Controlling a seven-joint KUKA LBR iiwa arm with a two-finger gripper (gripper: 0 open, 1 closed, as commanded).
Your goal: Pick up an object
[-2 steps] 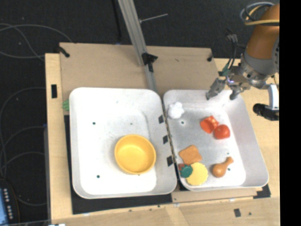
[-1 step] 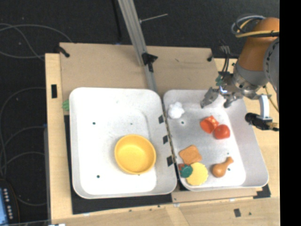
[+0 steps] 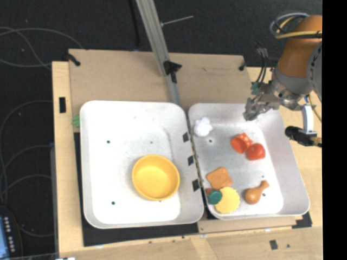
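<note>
Arm: reached in from the right, wrist angled down-left.
Gripper point(image 3: 252, 110): hung over the right bin's point(image 3: 293, 183) far edge; finger state unclear.

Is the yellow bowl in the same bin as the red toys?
No, the yellow bowl sits alone in the left bin.

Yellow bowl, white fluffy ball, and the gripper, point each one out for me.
Yellow bowl point(image 3: 155, 176): camera view, middle of its inside.
White fluffy ball point(image 3: 203, 127): camera view, centre of the ball.
Gripper point(image 3: 250, 114): camera view, at its fingertips over the right bin's far edge.
</note>
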